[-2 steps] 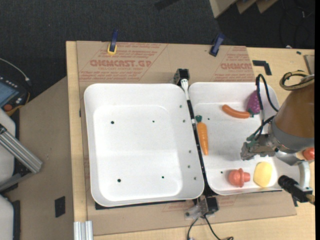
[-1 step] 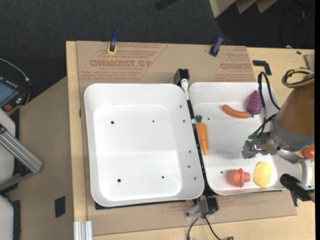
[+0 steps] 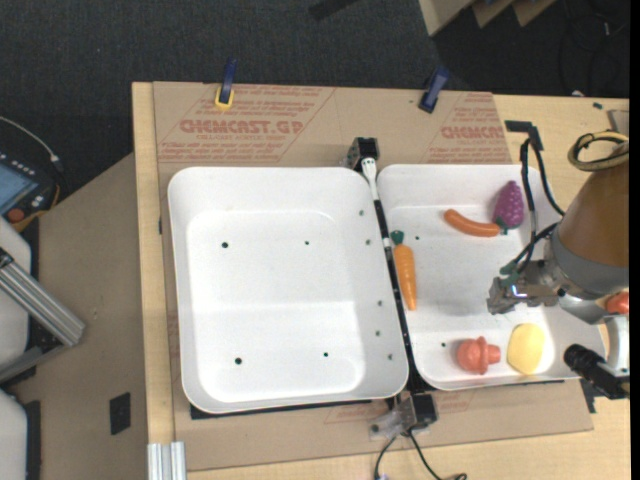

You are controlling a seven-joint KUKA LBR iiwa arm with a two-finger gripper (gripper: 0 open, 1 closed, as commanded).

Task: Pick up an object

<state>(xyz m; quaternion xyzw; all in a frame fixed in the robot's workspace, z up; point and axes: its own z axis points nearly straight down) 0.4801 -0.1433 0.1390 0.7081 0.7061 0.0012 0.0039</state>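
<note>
Gripper (image 3: 516, 293) hovering in the right bin (image 3: 440, 193), nothing visibly between its fingers.
Left to right: carrot (image 3: 405, 276) along the bin's left edge, red toy (image 3: 478, 355), lemon (image 3: 527, 348) just below the gripper at the near edge; grip state unclear.

Dark carpet floor (image 3: 120, 28) surrounds the bench; brown cardboard sheet (image 3: 330, 118) covers its top, clamped by blue clips (image 3: 228, 76).

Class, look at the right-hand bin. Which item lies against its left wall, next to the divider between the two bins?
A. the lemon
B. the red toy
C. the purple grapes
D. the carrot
D. The carrot lies lengthwise along the right bin's left wall, while the purple grapes sit near the far side and the lemon and red toy lie near the front edge.
</note>
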